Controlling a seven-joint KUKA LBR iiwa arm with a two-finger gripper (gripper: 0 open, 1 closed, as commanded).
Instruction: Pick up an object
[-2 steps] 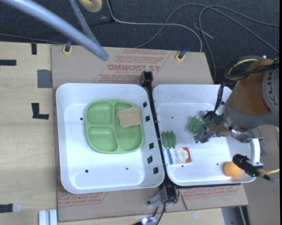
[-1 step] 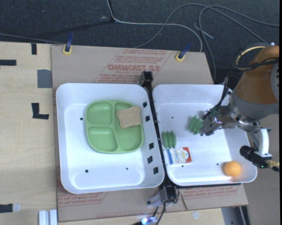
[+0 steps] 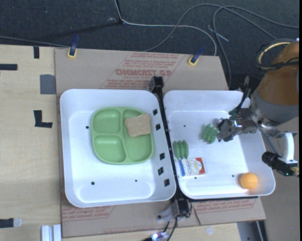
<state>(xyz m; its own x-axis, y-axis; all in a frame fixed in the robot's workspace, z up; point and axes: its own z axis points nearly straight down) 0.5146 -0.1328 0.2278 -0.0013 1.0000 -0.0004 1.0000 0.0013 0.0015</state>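
one fixed camera above the bench, looking down at a slant, both white bins in frame

Two bins sit side by side. The left bin holds a divided plate with a bread slice on it. The right bin holds a broccoli floret, a pea pod, a small carton and an orange.
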